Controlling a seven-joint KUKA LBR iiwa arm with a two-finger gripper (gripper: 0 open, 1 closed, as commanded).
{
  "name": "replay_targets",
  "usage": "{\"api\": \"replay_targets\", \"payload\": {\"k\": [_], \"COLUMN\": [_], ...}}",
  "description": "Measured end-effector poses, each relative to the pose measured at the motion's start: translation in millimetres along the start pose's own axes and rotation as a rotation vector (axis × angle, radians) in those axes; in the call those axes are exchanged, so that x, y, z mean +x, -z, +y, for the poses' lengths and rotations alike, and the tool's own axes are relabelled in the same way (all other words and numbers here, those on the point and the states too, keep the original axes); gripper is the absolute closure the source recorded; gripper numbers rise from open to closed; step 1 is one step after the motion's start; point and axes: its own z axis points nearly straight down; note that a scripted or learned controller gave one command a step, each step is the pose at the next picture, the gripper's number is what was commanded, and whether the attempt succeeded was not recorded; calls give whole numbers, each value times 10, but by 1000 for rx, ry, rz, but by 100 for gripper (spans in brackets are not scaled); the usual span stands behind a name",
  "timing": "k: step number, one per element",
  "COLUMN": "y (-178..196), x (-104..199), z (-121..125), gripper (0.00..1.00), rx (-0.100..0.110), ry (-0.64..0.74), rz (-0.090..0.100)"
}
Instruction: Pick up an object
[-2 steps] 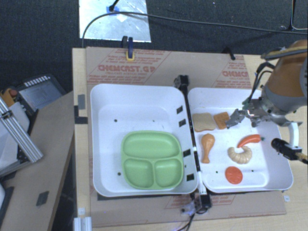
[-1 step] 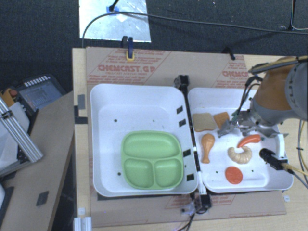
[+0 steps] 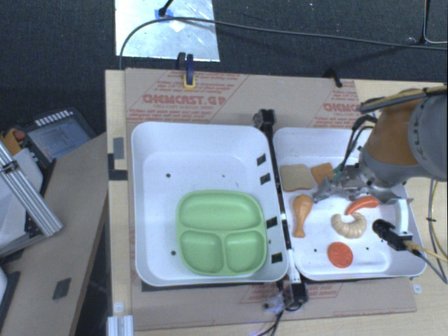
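Note:
The right bin (image 3: pixel 308 140) holds several toy foods: a tan bread slice (image 3: pixel 295 177), a small orange-brown piece (image 3: pixel 323 171), a chicken drumstick (image 3: pixel 302 213), a curled shrimp (image 3: pixel 349 223), a red-orange pepper-like piece (image 3: pixel 362 204) and a red round slice (image 3: pixel 340 255). The grey arm (image 3: pixel 402 142) comes in from the right over this bin. My gripper (image 3: pixel 327 187) is low in the middle of the bin, just below the orange-brown piece and right of the bread, with the drumstick to its lower left. I see nothing held in it.
The left bin (image 3: pixel 175 145) holds a green three-compartment plate (image 3: pixel 220 231) toward its front. A black divider clip line (image 3: pixel 271 173) runs between the bins. A black fitting with a cable (image 3: pixel 389 234) sits over the right bin's near right side.

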Motion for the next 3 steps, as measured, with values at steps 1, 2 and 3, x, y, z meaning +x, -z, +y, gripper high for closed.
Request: {"api": "replay_targets", "payload": {"k": [1, 2, 3], "y": [117, 679, 1283], "x": [-5, -8, -90], "z": [10, -75, -100], "gripper": [100, 100, 100], "rx": [-4, -7, -9], "ry": [1, -1, -1], "rz": [-2, -2, -3]}}
